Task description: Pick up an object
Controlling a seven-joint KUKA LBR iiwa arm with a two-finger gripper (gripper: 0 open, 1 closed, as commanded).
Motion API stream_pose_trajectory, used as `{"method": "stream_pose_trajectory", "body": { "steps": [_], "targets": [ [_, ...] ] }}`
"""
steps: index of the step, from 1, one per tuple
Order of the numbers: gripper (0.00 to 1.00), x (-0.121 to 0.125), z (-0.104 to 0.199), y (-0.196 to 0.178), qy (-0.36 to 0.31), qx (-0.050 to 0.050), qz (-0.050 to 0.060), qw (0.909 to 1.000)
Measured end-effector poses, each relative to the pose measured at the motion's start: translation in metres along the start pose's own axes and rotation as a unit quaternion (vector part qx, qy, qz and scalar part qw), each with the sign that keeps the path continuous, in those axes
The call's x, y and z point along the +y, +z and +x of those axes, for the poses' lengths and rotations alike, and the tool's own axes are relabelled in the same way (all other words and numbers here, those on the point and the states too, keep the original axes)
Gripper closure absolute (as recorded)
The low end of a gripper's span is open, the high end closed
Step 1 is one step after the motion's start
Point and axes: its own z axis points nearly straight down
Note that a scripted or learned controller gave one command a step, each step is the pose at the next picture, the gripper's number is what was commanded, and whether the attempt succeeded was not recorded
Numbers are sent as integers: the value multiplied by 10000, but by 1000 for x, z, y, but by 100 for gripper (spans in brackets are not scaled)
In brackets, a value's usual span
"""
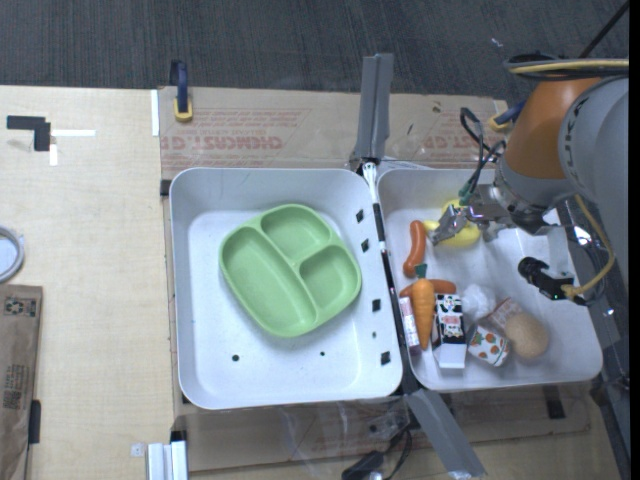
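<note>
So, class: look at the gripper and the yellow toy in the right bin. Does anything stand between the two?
Nothing visible does. The gripper is right at the yellow toy near the back of the right bin. The sausage and carrot lie off to the side, toward the divider, not between them.

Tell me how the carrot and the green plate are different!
The carrot is orange, small and long; the green plate is big, flat and split into three sections. The carrot lies in the right bin among other toys; the plate sits alone in the left bin.
</note>
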Motion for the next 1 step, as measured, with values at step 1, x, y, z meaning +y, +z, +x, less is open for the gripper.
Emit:
{"method": "stream_pose_trajectory", "body": {
  "steps": [1],
  "targets": [
    [0, 35, 13, 0, 54, -3, 3, 10000]
  ]
}}
